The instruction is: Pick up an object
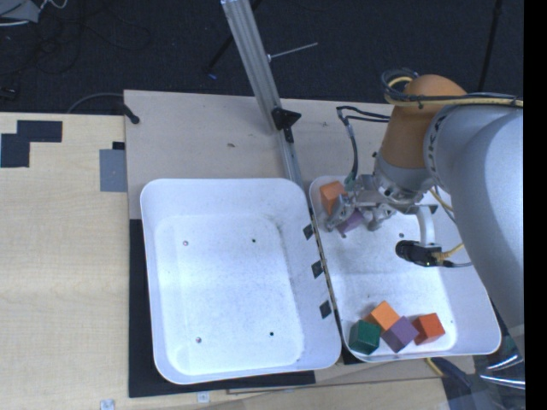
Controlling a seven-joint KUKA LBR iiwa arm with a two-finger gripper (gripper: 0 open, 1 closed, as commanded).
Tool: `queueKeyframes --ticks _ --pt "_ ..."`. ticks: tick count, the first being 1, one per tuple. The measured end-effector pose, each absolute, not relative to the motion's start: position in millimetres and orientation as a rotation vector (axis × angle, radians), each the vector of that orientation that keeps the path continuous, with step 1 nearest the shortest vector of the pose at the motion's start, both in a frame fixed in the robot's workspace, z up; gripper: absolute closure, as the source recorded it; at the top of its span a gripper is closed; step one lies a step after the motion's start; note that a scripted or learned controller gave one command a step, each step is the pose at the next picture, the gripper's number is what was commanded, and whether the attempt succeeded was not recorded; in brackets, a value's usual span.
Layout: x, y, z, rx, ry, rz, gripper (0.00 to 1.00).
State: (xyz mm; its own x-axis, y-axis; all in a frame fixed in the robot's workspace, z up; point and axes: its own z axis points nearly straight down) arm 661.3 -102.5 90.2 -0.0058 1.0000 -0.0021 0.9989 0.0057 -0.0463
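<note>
My gripper is low in the back left corner of the right bin. A small purple piece shows right at the gripper's tip, partly hidden by it. An orange block lies just to its left against the bin's corner wall. At the front of the same bin sits a cluster: an orange block, a green block, a purple block and an orange-red block.
The left bin lies beside the right one, with black clips along the shared rim. A slanted aluminium rail rises behind the bins. The grey arm covers the right bin's right side.
</note>
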Motion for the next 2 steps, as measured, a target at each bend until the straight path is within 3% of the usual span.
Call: queueKeyframes --ticks 1,2 --pt "659.8 -102 99 -2.19 -2.207 0.057 1.0" --pt "661.3 14 194 -2.215 -2.229 -0.009 1.0"
